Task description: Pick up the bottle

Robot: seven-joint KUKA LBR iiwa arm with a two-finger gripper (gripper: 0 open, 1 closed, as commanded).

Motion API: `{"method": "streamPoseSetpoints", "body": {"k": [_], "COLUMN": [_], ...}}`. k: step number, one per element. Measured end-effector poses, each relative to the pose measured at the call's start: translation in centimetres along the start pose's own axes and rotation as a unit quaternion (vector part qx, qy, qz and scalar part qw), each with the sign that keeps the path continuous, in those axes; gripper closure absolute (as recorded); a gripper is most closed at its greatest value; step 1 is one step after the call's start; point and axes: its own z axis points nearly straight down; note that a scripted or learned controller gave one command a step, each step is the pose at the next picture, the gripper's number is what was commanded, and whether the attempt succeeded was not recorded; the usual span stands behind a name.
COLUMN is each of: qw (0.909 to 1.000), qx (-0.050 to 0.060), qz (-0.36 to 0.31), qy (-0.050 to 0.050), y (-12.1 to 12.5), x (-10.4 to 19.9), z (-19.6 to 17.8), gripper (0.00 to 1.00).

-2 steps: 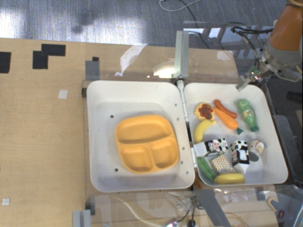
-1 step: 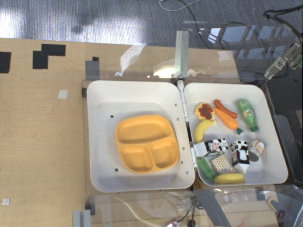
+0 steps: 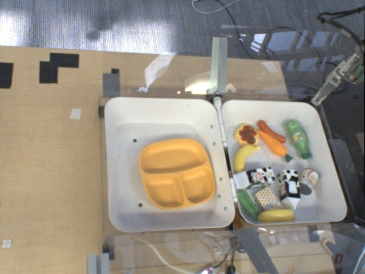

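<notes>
At the far right, the pale grey metal end effector (image 3: pixel 336 81) shows slim, tapered fingers below a blocky, light-toned wrist with faint greenish tint; details blurred.

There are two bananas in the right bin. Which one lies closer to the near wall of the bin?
The banana at the bin's near wall, lying flat beside the patterned cartons. The other banana sits farther back, just below the small pizza toy.

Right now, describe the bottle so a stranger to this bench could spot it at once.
Look at the right bin, the one crowded with toy food beside the bin that holds the yellow tray. Go to its far right corner: the bottle lies there on its side, just right of the carrot. It is the only green thing with a label and a cap.
</notes>
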Motion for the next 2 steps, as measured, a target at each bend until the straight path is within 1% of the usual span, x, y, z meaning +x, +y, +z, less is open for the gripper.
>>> {"method": "streamPoseSetpoints", "body": {"k": [1,2], "qw": [0.9875,0.9920], "qx": [0.000,0.000], "qz": [-0.157,-0.126], "qy": [0.000,0.000], "y": [-2.9,-6.0], "x": [3.0,6.3], "z": [-5.0,-5.4], "gripper": [0.00,0.00]}}
